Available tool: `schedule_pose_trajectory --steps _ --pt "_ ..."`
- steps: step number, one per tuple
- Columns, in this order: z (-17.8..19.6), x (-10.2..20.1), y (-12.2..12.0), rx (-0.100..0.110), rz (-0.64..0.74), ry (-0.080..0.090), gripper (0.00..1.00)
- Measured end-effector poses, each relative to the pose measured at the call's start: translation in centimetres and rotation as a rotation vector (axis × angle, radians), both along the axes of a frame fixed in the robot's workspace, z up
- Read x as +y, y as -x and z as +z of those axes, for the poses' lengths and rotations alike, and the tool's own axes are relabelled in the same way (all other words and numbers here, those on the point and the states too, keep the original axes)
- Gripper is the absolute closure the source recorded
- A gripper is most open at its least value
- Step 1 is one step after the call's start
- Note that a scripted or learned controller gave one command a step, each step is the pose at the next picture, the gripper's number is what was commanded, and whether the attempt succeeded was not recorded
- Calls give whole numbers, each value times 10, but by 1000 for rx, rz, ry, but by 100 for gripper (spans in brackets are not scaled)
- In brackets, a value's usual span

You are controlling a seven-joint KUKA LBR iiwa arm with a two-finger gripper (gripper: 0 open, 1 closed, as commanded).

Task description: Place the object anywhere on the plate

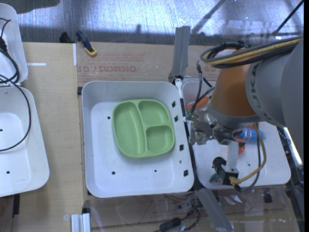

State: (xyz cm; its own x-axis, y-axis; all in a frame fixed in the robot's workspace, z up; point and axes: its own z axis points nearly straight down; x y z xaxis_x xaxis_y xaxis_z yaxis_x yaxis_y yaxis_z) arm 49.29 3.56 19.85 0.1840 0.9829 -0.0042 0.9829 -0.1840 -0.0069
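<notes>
Blue thing (249,135): lies in the right bin (276,169), small and glossy with a pale end, mostly covered by the wrist. Touches or nearly touches a reddish-orange thing (240,148) just beside it; cannot tell which of the two is meant for the task, nor their full shapes.

Claw (200,132): hangs low over the right bin's inner side, close to the wall shared with the left bin (90,129). Cannot tell whether released or clenched; hidden from above by the arm (275,76), smooth grey casing with a rounded orange band.

Plate (143,127): rests flat near the middle of the left bin, well apart from the blue thing. Pale green, matte plastic, a rounded rectangle split into one long well and two smaller ones.

Both bins: shallow, white, rounded corners, hard smooth walls. Stand on a brown cardboard sheet (125,64) with red print, laid over the bench. Beyond it, a blue and yellow clamp (86,43). At the far left, another white tub (19,163) with a black cable (24,105) looped across it.
</notes>
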Motion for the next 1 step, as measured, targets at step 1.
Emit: schedule_pose_trajectory --steps 1 --pt "-9 48 -69 -3 -311 3 100"
